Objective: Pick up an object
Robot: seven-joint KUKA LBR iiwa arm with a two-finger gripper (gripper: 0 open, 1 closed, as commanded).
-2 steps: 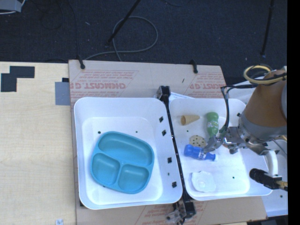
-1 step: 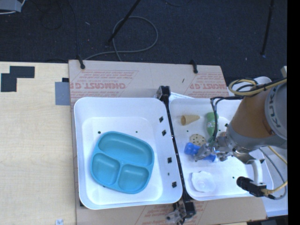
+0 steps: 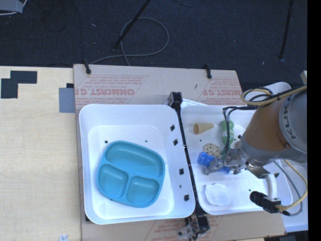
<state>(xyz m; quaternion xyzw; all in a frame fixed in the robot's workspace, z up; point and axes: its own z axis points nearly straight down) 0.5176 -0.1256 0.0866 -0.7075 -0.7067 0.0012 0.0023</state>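
Half-hidden end effector (image 3: 215,165), perhaps over blue object (image 3: 204,158)

Blue divided plate (image 3: 131,173) in left bin (image 3: 90,122); cardboard (image 3: 140,87) beneath.

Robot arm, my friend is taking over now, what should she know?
The gripper is low in the right bin, right beside a small blue object; I cannot tell if it grips anything.
Also in that bin: a tan cone, a green item, a dotted disc, a white lid.
The blue divided plate lies in the left bin.
Nothing is lifted yet.
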